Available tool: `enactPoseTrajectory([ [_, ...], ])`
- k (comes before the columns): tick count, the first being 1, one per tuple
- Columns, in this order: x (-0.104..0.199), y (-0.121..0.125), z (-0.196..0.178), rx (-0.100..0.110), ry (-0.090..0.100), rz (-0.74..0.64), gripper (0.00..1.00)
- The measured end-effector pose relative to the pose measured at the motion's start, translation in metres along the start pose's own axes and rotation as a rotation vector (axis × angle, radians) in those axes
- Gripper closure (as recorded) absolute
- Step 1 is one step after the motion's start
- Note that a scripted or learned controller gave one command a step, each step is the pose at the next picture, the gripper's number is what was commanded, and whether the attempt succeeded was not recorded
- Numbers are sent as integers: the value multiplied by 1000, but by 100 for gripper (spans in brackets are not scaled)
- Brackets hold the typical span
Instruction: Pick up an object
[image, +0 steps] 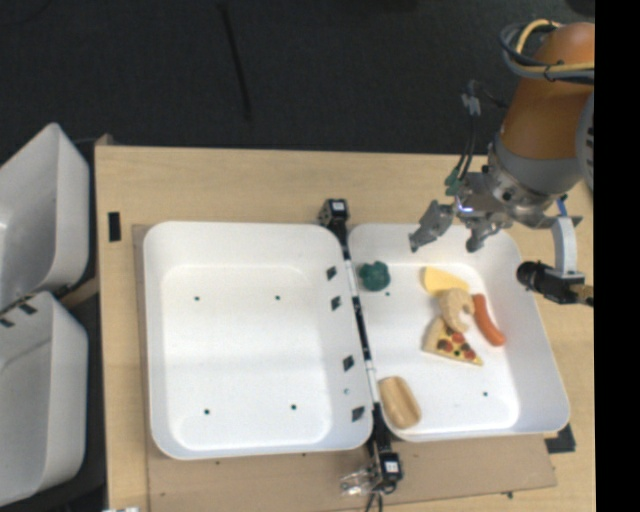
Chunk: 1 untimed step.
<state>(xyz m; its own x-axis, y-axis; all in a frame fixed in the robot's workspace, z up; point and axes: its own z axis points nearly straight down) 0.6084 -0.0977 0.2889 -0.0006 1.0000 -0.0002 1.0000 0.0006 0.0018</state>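
Right shallow white plastic bin (520, 400) holds: dark green lumpy toy (374, 275) at 10 o'clock; yellow wedge (441, 279), tan piece (456, 309), orange-red sausage (487, 319) and pizza-slice toy (452, 345) clustered centrally, overlaps hard to separate; tan bread-like oval (399, 401) at 7 o'clock. Grey two-finger gripper (452, 231) at 12 o'clock, fingers spread, nothing between; arm cut off at frame edge.

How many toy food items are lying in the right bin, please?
6, clustered: green piece near the divider, yellow wedge, tan piece, sausage, pizza slice, bread roll at the front corner. None looks hidden.
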Motion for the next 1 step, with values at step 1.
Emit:
enactPoseTrajectory([
  [1,-2,-21,177,18,2,2,0],
])
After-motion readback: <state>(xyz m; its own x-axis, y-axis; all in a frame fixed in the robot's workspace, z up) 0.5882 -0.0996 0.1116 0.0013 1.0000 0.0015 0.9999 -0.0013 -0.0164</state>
